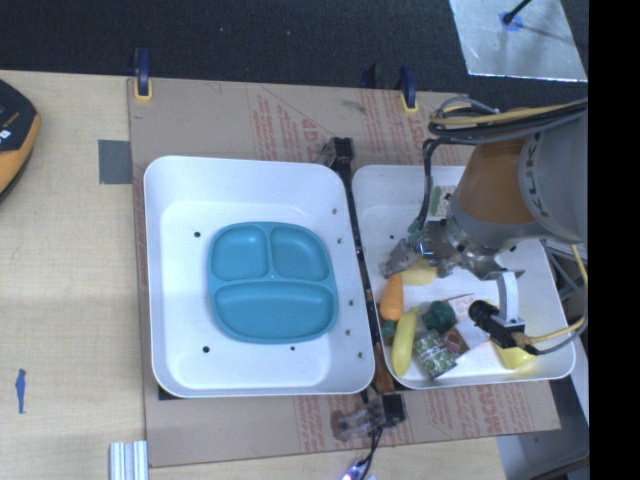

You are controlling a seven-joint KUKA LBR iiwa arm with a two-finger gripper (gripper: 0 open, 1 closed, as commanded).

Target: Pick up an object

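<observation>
**Camera view: gripper low in the right bin, over the clutter**

Camera view, looking down at a slant. The arm (520,183) reaches in from the right, and its gripper (415,255) sits low in the right bin (385,193), toward that bin's left half. Whether it is apart or together cannot be told from here, and nothing is seen held in it.

Candidate objects lie bunched along the lower left of the right bin: an orange piece (392,296), a long yellow piece (403,340) touching it below, a dark green piece (438,316) just beside them, and a patterned packet (434,352). A second yellow item (516,356) lies near the bin's lower right corner.

Judged handling: these look like small, light, rigid toy pieces with smooth, likely slippery skins. The orange piece is nearest; its narrow width seems the best place to close on.

Room: the orange and yellow pieces hug the left wall, leaving little side clearance there. The bin's upper left floor is bare. The left bin (170,183) holds a blue divided plate (272,281).
</observation>
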